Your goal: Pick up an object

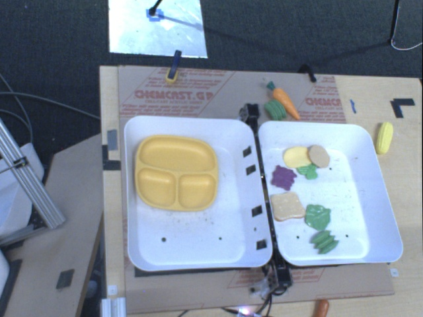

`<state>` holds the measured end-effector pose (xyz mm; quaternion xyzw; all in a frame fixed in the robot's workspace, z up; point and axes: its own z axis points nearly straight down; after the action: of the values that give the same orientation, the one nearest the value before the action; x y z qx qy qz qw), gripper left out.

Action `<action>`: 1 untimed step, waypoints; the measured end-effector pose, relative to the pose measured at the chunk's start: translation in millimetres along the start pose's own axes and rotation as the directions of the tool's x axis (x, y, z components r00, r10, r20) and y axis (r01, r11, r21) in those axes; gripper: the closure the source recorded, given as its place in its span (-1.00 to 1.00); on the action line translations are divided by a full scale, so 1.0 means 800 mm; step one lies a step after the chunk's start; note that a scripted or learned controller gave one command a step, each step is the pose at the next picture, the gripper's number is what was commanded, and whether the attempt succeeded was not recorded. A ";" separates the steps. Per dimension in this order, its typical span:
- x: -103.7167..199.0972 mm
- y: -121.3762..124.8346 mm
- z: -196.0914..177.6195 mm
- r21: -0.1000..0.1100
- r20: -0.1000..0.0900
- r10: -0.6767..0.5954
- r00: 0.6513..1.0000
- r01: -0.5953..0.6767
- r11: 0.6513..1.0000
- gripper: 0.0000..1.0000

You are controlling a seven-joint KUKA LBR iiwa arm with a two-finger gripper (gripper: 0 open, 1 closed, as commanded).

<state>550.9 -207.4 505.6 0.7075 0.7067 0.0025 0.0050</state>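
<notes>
Left bin (165, 243): yellow divided plate (176, 172). Right bin (370, 197): toy bread slice (287, 207), purple piece (283, 177), green pieces (318, 216). Tool state: cannot tell.

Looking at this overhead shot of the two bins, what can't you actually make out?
- Orange object, camera view: cut off by the bottom edge, so its kind is unclear.
- Small green pieces in the right bin: too small and soft to identify.
- Dark specks on the left bin floor: too small to tell dirt from holes.
- Cables and parts below the bins' seam: partly tucked under the rims.
</notes>
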 end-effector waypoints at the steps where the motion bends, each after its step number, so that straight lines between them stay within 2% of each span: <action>1: 0.002 0.053 -0.014 0.004 0.000 -0.007 1.000 0.007 1.000 1.00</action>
<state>593.4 -205.9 517.2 0.7052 0.7090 0.0011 0.0034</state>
